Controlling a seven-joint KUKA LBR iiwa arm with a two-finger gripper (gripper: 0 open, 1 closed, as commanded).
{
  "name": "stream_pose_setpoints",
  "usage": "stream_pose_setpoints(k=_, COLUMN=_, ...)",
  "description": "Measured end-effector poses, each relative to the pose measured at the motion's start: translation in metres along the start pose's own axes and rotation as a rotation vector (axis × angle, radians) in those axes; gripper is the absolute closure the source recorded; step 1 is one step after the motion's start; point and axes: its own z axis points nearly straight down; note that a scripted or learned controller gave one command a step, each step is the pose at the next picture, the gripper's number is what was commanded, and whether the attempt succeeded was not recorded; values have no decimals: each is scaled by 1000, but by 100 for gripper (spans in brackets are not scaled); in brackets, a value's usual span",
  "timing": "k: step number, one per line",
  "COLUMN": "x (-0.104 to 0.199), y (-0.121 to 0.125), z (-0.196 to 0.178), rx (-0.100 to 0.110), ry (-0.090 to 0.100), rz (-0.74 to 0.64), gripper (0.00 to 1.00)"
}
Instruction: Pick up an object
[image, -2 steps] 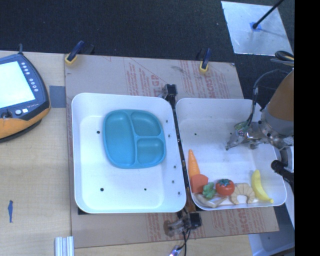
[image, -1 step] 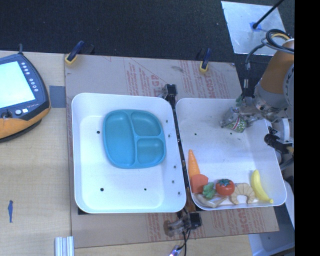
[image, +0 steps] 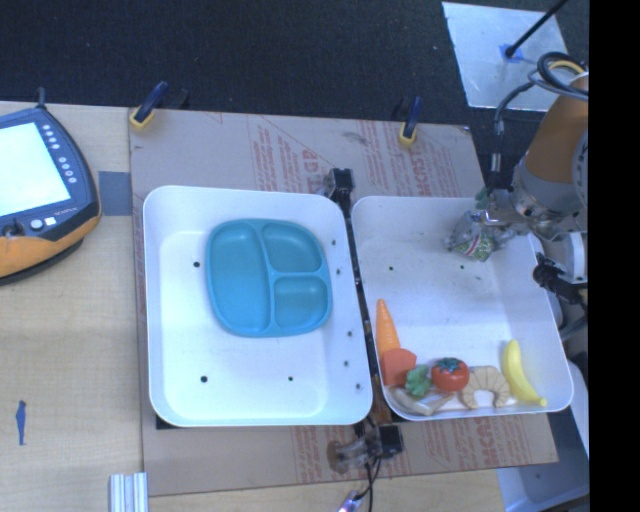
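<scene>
Toy foods lie along the front of the right bin (image: 450, 290): an orange carrot (image: 386, 324), a red piece (image: 399, 364), a tomato (image: 451, 373), a tan curled piece (image: 489, 385) and a yellow banana (image: 522, 372). My gripper (image: 478, 238) hangs low over the far right part of that bin, well away from the foods, with the arm's orange band (image: 558, 135) above it. A small greenish blur shows at its tip; what it is I cannot make out.
The left bin (image: 170, 330) holds a blue divided plate (image: 270, 277). A control pendant (image: 40, 190) rests on the bench at far left. Clamps (image: 148, 106) (image: 408, 132) grip the cardboard's far edge, and a black clip (image: 342, 183) joins the bins.
</scene>
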Motion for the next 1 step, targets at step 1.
stream_pose_setpoints(k=1, x=92, y=-25, z=-112, rx=-2, ry=1, rz=4, gripper=100)
